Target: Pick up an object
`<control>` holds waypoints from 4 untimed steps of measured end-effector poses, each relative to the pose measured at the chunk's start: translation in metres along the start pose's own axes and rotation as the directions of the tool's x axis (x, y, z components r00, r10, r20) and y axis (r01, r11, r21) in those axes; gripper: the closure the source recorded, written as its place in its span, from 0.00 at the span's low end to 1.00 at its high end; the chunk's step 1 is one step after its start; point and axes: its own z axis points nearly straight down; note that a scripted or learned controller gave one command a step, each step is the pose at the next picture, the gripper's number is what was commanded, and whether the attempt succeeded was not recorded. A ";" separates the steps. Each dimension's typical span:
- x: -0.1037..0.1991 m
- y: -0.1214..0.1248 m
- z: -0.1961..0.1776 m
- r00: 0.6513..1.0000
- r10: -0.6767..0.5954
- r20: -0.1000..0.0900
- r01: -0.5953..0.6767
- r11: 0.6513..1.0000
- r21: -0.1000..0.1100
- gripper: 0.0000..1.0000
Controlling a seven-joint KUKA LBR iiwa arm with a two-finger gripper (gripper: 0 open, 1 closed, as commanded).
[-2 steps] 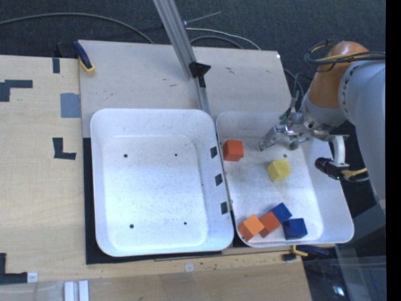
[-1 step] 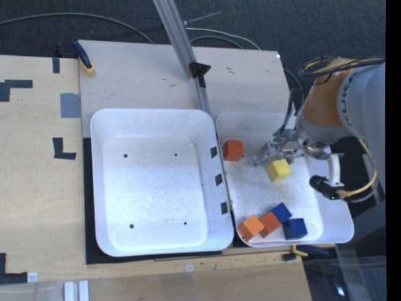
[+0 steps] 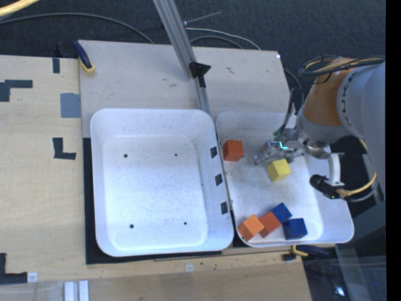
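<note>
The right bin (image 3: pixel 326 221) holds several small blocks. A yellow block (image 3: pixel 279 170) lies near its middle, tilted, and my gripper (image 3: pixel 276 153) hangs right over its far edge; whether the two touch cannot be made out. An orange-red block (image 3: pixel 233 150) sits to the left of the gripper, near the bin's left wall. Toward the front of the bin lies a cluster: two orange blocks (image 3: pixel 251 227) (image 3: pixel 270 222) and two blue blocks (image 3: pixel 281 211) (image 3: pixel 294 228). The grey arm with its orange band (image 3: pixel 326 102) reaches in from the right.
The left bin (image 3: pixel 150 180) stands beside the right one, their walls meeting at black clips (image 3: pixel 218 179). A slanted metal rail (image 3: pixel 178 36) rises behind the bins. Black and yellow cables (image 3: pixel 341 190) loop at the right bin's right edge.
</note>
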 end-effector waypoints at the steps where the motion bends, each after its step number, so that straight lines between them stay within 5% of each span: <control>1: 0.014 -0.040 0.000 1.000 0.001 0.000 -0.001 1.000 0.003 0.00; 2: 0.040 -0.032 0.000 1.000 -0.002 0.000 0.002 1.000 0.000 0.00; 3: 0.039 -0.033 -0.009 1.000 -0.002 -0.001 0.002 1.000 0.002 1.00; 4: 0.128 -0.036 -0.105 1.000 -0.008 -0.002 0.008 1.000 -0.006 1.00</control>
